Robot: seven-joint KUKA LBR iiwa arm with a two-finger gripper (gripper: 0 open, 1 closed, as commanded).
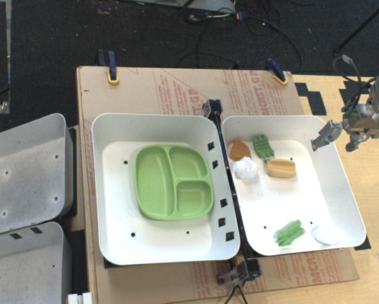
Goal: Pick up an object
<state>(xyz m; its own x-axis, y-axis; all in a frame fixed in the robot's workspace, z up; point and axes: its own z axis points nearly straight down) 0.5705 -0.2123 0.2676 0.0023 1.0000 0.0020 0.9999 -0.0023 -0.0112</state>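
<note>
The right bin (341, 189) holds several small objects. An orange-brown piece (240, 149), a green leafy piece (263, 147), a white ball (244, 168) and a tan bread-like roll (281, 168) cluster near its far left. Another green piece (290, 232) and a white disc (326, 235) lie near the front edge. My gripper (340, 138) hangs over the bin's far right rim, open, its two fingers spread with nothing between them. It is well to the right of the tan roll and above bin level.
The left bin (113, 170) holds a green divided plate (174, 182). Both bins rest on a cardboard sheet (176, 87) clamped at the back. White panels (24, 170) lie to the left of the bench.
</note>
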